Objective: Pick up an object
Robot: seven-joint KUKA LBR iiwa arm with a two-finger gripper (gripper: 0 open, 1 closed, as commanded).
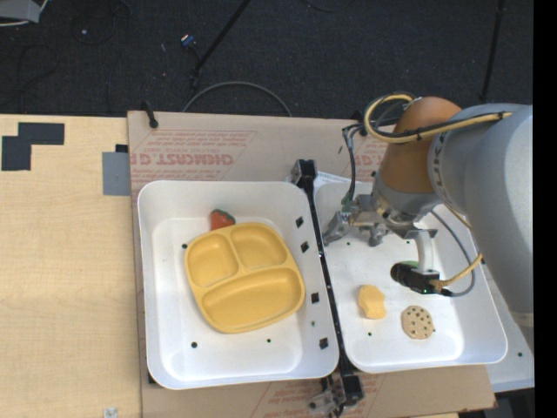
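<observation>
My gripper (pixel 355 227) hangs low over the back left part of the right bin (pixel 474 342), close to the divider between the bins. Nothing can be seen in its grasp. A small yellow chunk (pixel 372 302) lies on the right bin's floor, in front of the gripper and apart from it. A round brown cookie with dark chips (pixel 418 322) sits just right of the chunk. In the left bin (pixel 165 320) rests a yellow divided plate (pixel 244 275), with a small red and green item (pixel 222 219) peeking out behind its far left edge.
The grey arm with its orange band (pixel 418 159) fills the back right of the scene above the right bin. A black divider (pixel 318 268) runs between the bins. Cardboard (pixel 218 151) lies under and behind the bins, and a wooden bench top (pixel 61 277) spreads to the left.
</observation>
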